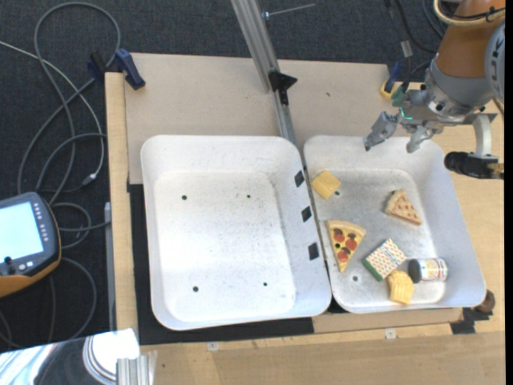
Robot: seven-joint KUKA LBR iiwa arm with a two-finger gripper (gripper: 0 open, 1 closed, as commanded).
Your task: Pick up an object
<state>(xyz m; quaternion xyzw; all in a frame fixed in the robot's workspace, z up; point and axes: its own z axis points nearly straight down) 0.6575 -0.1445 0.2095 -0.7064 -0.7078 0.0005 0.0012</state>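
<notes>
Two white bins sat side by side on the bench [200,87] when I checked the feed. Off the bench at far left I saw a pendant [24,243] on the dark floor, with cables [72,95] looping above it. The left bin [160,167] had only dark specks on its floor. A metal post [252,30] slanted down to the seam between the bins. In the right bin [461,215] I counted a yellow block [325,185] near the upper left corner, a pizza slice [345,243] below it, a patterned box [385,258] lying just right of the pizza, a small yellow piece [401,288] touching that box's lower corner, a jar [429,270] on its side beside the yellow piece, and an orange wedge [403,208] apart from the rest, higher up. My gripper [398,136] hung over the bin's top rim, well apart from every object, fingers spread wide with nothing between them. The arm [469,38] came in from the upper right.
</notes>
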